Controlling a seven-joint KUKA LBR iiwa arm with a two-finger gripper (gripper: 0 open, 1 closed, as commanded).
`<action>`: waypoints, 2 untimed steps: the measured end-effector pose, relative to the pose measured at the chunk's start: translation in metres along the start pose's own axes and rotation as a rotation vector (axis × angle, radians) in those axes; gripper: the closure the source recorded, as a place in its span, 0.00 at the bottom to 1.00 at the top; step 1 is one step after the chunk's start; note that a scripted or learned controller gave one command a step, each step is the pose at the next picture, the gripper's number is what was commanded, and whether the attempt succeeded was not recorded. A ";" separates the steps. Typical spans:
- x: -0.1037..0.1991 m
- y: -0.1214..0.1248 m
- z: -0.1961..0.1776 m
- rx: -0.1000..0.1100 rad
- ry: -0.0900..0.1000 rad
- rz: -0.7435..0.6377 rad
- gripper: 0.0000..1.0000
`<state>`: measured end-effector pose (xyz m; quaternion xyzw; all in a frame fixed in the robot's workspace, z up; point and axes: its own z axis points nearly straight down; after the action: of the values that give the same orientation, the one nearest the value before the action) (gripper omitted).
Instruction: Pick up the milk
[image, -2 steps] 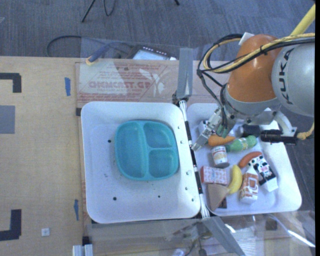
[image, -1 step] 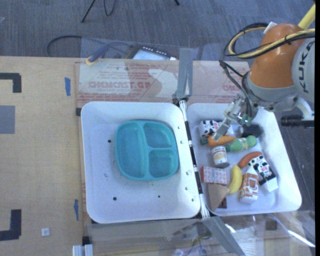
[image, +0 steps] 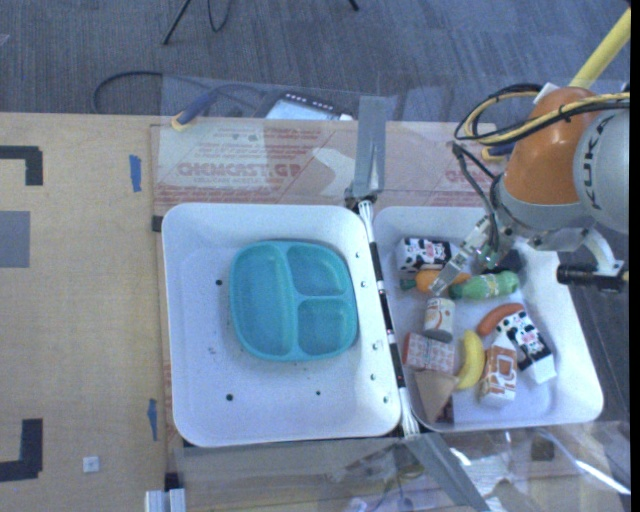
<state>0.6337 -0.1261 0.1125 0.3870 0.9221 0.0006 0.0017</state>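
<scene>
A black-and-white cow-patterned milk carton (image: 421, 252) lies at the back left of the right bin (image: 578, 385). A second cow-patterned carton (image: 526, 336) lies further front, near the bin's right side. My gripper (image: 458, 268) hangs low over the back of the right bin, between the first carton and a green bottle (image: 490, 286), its tip just above a small orange toy (image: 430, 283). Nothing shows in its grasp. The grey and orange arm (image: 555, 165) reaches in from the right.
The right bin also holds a red sausage (image: 497, 317), a banana (image: 470, 358), a small jar (image: 438, 315), a pink box (image: 429, 352), a brown cone (image: 435, 393) and an orange-white carton (image: 499, 375). A teal divided plate (image: 295, 300) sits in the left bin (image: 190, 330).
</scene>
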 end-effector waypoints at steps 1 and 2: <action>-0.065 -0.065 -0.055 -0.001 -0.004 0.046 0.00; -0.024 -0.113 0.004 0.000 -0.001 0.182 0.00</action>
<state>0.5693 -0.2225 0.1083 0.4693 0.8830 0.0007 0.0020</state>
